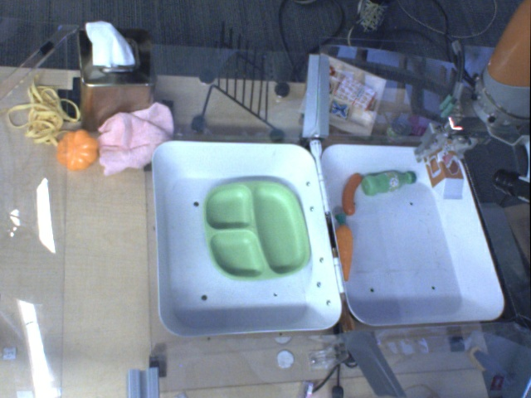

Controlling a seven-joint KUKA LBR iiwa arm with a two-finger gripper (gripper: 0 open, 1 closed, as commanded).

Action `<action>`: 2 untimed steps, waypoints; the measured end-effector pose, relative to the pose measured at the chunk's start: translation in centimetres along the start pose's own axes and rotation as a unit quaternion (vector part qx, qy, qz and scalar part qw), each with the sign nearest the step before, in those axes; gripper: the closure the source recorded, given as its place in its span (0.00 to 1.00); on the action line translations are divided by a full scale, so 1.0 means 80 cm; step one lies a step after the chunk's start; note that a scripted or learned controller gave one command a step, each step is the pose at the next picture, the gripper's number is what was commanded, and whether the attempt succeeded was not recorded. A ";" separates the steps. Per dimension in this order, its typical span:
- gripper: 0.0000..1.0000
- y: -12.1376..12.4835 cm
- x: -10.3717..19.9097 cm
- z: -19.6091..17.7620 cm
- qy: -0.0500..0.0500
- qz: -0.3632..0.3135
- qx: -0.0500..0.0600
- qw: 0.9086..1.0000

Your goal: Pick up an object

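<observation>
The right bin (431, 288) holds a green bottle (386, 182) lying on its side near the back wall. Beside it is an orange-red sausage-shaped piece (352, 192), and a carrot (343, 250) lies along the bin's left wall. A green divided plate (255, 229) rests in the left bin (178, 247). My gripper (444, 143) hangs over the far right corner of the right bin, right of the bottle and apart from it. Nothing shows between its fingers.
Behind the left bin lie a pink cloth (133, 136), a small orange pumpkin (76, 149), a yellow cord (40, 113) and a tissue box (112, 69). A black wire rack (241, 98) and a clear box with printed packets (357, 94) stand at the back.
</observation>
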State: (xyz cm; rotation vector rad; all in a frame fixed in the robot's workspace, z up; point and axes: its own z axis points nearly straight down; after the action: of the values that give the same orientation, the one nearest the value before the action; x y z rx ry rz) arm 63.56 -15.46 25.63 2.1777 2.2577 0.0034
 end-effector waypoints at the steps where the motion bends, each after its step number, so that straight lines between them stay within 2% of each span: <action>1: 1.00 0.003 -0.012 -0.034 0.000 -0.186 -0.001 0.982; 2: 1.00 0.011 -0.002 -0.041 0.000 -0.334 -0.001 0.943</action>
State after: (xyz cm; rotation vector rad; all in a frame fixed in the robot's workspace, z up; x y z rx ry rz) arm 64.44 -15.57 28.92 1.2986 2.8523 0.0025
